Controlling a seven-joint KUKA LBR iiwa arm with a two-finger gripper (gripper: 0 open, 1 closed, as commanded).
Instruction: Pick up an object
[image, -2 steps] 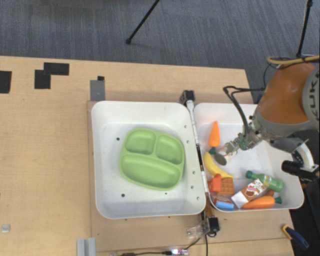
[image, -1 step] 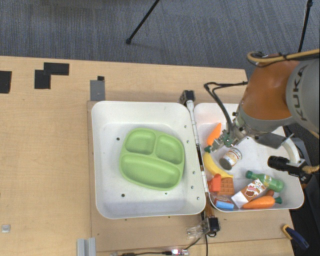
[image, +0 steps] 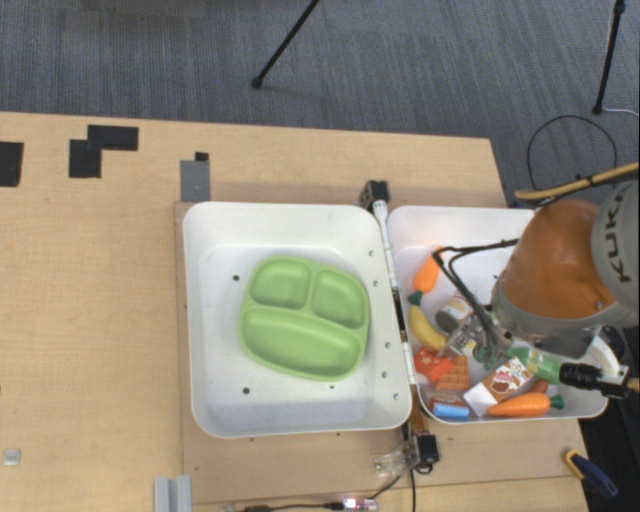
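In the right part of the frame, the arm (image: 560, 265) reaches over the right bin (image: 500, 225), and its tool (image: 478, 338) hangs low among a heap of small toys. I cannot tell the state of the tool, because the wrist hides it from above.

The things to pick lie in the lower half of this bin: a yellow banana (image: 425, 330) near the left wall, an orange carrot (image: 427, 275) above it, a second carrot (image: 520, 405) at the lower edge, a small blue piece (image: 451, 411) at the bottom left, and a little carton (image: 505, 378) just beside the tool. They look like light, stiff plastic toys, probably smooth and a little slippery. I would take the banana across its narrow middle, since it lies somewhat apart from the heap.

The left bin (image: 215, 300) holds a green plate (image: 303, 317) with three compartments. Both bins stand on the wooden desk (image: 90, 300).

The carton has a printed picture, but its writing is too small to read. On the arm, at the right edge, part of large letters is visible.
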